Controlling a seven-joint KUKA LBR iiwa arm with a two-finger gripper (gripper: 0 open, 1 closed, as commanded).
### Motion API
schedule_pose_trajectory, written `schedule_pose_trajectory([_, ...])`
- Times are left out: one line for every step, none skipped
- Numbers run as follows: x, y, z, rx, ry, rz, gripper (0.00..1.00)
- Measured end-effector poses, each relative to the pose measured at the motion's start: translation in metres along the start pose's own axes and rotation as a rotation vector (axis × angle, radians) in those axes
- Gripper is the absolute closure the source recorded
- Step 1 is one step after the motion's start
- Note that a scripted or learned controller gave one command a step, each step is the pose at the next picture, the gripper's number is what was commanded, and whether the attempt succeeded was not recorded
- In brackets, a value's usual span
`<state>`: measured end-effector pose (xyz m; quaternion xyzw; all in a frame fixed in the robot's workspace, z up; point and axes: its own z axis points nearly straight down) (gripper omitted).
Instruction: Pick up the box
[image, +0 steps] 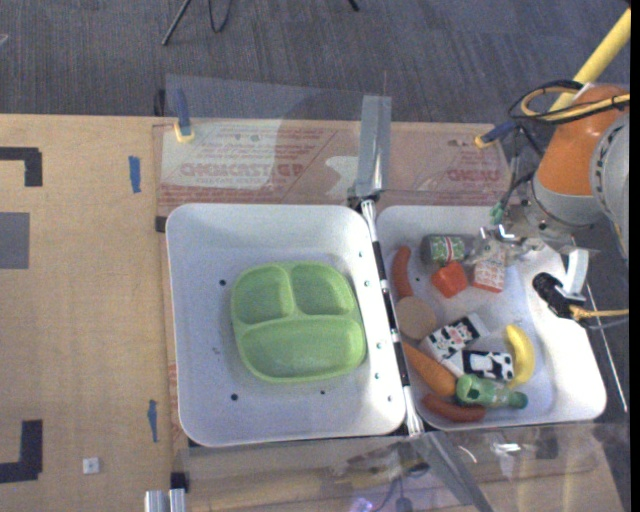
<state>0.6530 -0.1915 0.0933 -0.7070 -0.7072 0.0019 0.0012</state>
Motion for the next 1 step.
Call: schedule_pose_trajectory([0.0762,-0.0278,-0.1063,-0.001,0.001,-0.053,1.00])
